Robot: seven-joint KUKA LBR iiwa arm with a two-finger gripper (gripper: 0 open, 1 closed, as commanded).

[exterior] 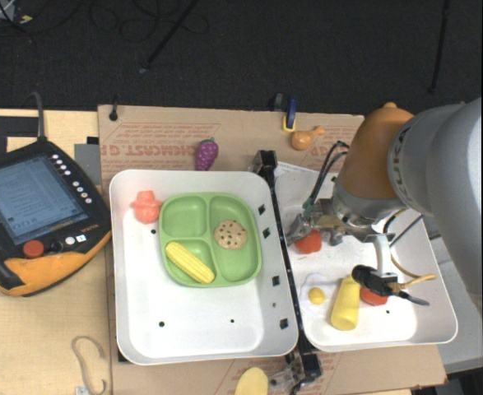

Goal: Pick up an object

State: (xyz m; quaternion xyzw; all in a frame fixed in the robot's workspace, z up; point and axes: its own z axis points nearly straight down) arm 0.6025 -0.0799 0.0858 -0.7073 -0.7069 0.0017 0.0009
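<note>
Jaws: can't tell their state, gripper point(317, 230) low over red object point(309, 242) by right bin's point(438, 323) left wall | I judge it light, smooth; take its sides.

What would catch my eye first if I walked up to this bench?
Probably the big grey arm with its orange band, reaching into the right bin over a small red object. Next, the green divided plate in the left bin, holding a toy corn cob and a cookie.
</note>
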